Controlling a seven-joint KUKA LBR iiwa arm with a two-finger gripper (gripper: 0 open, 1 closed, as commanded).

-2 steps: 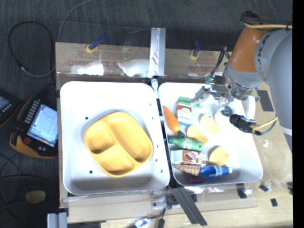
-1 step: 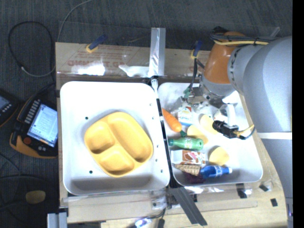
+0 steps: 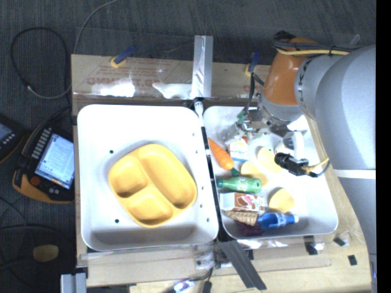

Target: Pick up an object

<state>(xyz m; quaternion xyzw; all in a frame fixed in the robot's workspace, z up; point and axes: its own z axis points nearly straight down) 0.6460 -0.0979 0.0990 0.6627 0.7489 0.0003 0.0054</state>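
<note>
Yellow tray [image 3: 153, 182]: sitting in left bin [image 3: 91, 163], well left of claw, lower.
Carrot [image 3: 220, 154]: lying just below-left of claw, by the divider betw. bins.
Green bottle [image 3: 239, 184]: lying on its side below claw.
Blue bottle [image 3: 276, 220]: resting near front wall of right bin [image 3: 327, 215], well below claw.
Claw [image 3: 249, 122]: reaching into right bin's far end; can't tell if fingers are released or clenched, nothing visibly betw. them.
</note>
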